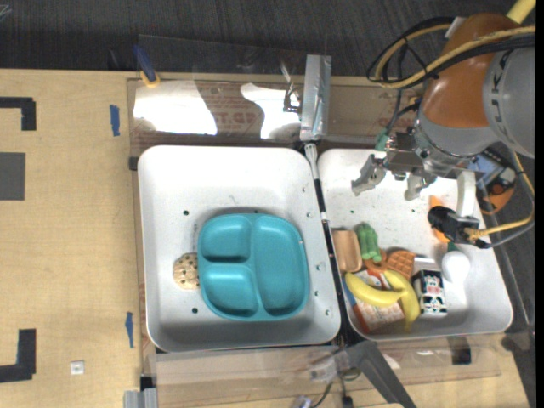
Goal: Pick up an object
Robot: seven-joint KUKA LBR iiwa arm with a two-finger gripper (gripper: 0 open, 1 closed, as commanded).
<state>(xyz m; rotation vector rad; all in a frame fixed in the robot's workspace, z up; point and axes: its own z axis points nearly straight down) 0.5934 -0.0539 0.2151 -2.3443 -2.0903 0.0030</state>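
From my remote station I am seeing the left bin [161,177] holding a teal divided plate [252,264] with a cookie [186,271] tucked against its left edge. In the right bin [489,308], a yellow banana [384,294] is lying in the pile at the near end, its long axis running left to right, its curve bowing toward the near wall, a green toy [369,244] just behind it. The gripper [389,176] is hanging above the bin's far end, fingers spread apart and gripping nothing.
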